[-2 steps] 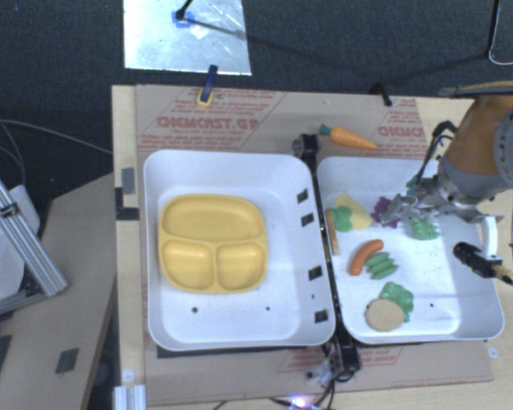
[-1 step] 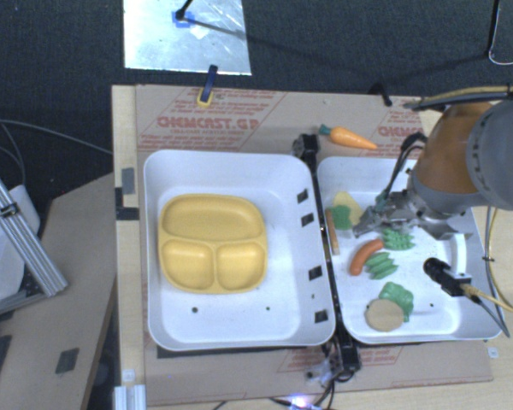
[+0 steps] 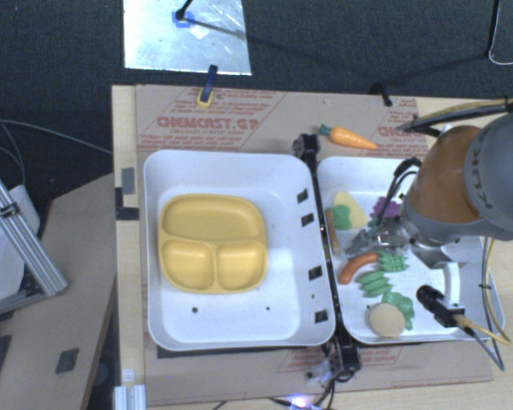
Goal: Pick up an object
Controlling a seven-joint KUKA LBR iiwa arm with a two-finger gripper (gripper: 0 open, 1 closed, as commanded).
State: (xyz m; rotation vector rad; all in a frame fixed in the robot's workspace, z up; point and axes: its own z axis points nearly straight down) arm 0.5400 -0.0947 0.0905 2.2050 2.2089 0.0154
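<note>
A cardboard-covered bench point(image 3: 239, 118) on dark carpet bears two white bins. The left bin point(image 3: 231, 169) holds a yellow divided tray point(image 3: 212, 242). The right bin point(image 3: 359, 171) holds toy food: a corn piece point(image 3: 345, 210), an orange sausage-like piece point(image 3: 356, 267), green pods point(image 3: 381, 278) and a pale round piece point(image 3: 386, 319) at the near edge. The gripper point(image 3: 378, 236) hangs over these; whether it is spread or pinching, I cannot tell. The toys look light, stiff, smooth plastic, likely slippery; the sausage-like piece seems best pinched across its narrow middle.

Bright, even overhead light; glare on white bins point(image 3: 231, 165); soft, slightly blurry detail.
</note>
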